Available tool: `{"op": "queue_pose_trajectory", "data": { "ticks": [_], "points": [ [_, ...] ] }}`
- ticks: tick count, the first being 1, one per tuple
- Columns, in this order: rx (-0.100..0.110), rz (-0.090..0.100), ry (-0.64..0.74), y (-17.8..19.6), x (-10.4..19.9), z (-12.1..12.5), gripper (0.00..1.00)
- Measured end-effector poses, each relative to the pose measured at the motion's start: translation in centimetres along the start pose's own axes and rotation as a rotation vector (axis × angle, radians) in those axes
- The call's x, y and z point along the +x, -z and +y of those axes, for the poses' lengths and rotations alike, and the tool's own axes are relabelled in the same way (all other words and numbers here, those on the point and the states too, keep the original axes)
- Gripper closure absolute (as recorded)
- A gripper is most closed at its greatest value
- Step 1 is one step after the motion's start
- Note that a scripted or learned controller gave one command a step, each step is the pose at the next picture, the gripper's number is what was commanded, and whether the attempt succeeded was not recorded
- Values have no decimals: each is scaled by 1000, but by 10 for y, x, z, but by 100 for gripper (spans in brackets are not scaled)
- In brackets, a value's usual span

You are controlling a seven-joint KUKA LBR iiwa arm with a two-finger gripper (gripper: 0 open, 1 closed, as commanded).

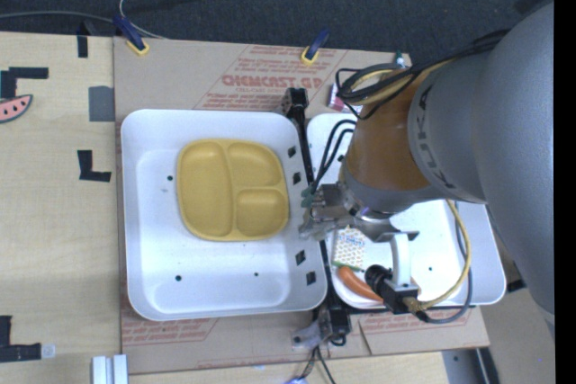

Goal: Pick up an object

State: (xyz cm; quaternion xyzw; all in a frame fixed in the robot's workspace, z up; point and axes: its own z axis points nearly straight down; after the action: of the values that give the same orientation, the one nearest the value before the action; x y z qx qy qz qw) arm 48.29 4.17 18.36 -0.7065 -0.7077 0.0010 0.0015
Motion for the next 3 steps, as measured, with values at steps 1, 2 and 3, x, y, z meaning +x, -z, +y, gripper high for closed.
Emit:
{"op": "queue_pose_trajectory", "data": {
  "ticks": [1, 2, 3],
  "points": [
    [0, 0, 0, 0, 0, 0, 0],
    [-1, -1, -2, 0, -62, 0, 0],
    [-1, 0, 0, 0, -21, 0, 0]
  ]
}}
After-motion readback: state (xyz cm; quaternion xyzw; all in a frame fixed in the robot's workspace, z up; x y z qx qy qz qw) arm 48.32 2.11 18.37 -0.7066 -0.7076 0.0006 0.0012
